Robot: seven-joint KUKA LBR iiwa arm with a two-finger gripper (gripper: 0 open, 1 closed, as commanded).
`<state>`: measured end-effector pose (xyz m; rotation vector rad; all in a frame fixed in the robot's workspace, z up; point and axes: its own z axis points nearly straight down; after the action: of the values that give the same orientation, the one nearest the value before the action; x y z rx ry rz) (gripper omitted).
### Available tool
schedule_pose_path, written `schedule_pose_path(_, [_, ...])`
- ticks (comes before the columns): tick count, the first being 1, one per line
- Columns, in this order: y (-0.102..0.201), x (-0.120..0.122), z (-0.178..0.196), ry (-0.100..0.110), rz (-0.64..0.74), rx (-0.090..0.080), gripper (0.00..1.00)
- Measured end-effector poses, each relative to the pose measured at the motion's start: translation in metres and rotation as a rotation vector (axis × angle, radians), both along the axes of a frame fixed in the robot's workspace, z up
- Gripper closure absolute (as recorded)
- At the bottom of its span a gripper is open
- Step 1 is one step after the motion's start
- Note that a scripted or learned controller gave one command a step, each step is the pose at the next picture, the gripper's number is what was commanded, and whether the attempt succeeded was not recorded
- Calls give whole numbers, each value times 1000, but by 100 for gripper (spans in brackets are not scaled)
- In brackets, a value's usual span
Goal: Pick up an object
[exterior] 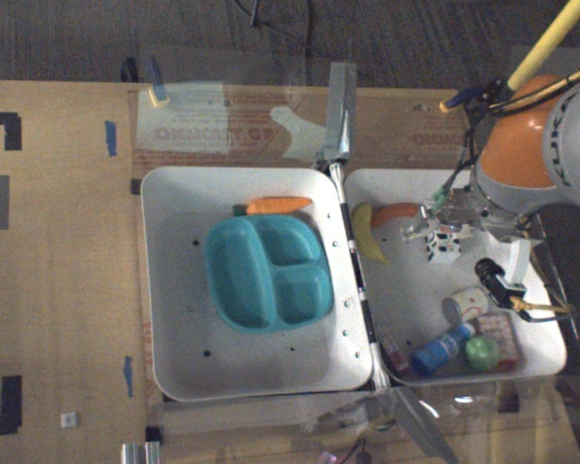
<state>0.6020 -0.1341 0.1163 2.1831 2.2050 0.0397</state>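
The grey arm with an orange band [522, 153] reaches in from the upper right of the frame and bends down over the right-hand shallow white bin [412, 293]. Its gripper [441, 226] hangs in the upper middle of that bin. From this slant I cannot tell how wide the gripper stands.

Directly below it in the frame sits a small white block with black spots [443, 246]. It seems to touch the gripper, though the view is too coarse to say whether it is held.

To the left, a yellow banana [368, 238] lies along the bin's left wall, with an orange-red rounded object [396, 214] at its upper end. Crowded together in the lower part of the bin are a blue plastic bottle [439, 350], a green ball [481, 353], a pinkish packet [501, 331] and a pale round cup [464, 305].

The left-hand shallow white bin [174, 341] holds a teal three-compartment plastic plate [268, 272] near its middle. An orange carrot [275, 205] lies just above the plate, by the bin's top wall.
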Motion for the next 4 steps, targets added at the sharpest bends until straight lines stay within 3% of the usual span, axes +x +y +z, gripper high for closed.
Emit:
schedule_pose_path(1, [-14,49,-30,41,25,7,0])
schedule_pose_path(2, [-14,51,-17,35,28,2,100])
schedule_pose_path(3, [-14,51,-17,35,28,2,0])
schedule_pose_path(4, [-15,52,-5,30,28,0,100])
